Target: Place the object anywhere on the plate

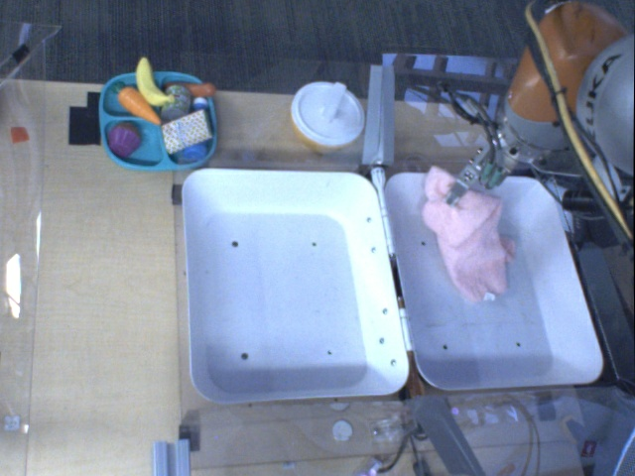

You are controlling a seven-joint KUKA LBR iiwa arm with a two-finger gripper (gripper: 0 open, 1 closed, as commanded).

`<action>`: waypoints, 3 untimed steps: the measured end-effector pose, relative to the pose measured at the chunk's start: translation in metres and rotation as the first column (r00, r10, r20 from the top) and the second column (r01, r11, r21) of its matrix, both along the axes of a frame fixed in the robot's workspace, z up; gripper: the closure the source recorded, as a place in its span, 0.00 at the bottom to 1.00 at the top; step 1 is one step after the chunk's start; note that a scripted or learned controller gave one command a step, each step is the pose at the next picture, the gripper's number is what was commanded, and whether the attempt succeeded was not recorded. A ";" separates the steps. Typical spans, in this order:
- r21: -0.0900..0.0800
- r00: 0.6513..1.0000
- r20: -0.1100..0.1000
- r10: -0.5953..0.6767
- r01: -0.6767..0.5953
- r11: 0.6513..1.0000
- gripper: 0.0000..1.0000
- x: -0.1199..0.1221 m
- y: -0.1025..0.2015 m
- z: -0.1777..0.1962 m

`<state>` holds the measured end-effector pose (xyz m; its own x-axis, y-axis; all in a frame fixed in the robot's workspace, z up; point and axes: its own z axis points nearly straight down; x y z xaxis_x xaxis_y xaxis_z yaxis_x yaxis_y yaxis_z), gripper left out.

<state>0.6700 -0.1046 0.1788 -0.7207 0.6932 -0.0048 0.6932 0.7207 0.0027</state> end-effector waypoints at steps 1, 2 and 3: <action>0.001 1.000 0.003 0.006 -0.006 1.000 1.00 0.002 0.002 0.048; 0.001 0.917 0.000 0.399 -0.399 0.917 1.00 -0.028 0.045 0.041; 0.000 0.720 -0.001 0.694 -0.694 0.720 1.00 -0.048 0.084 0.036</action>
<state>0.6218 -0.0204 0.2149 -1.0000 -0.0015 -0.0042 -0.0015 1.0000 0.0020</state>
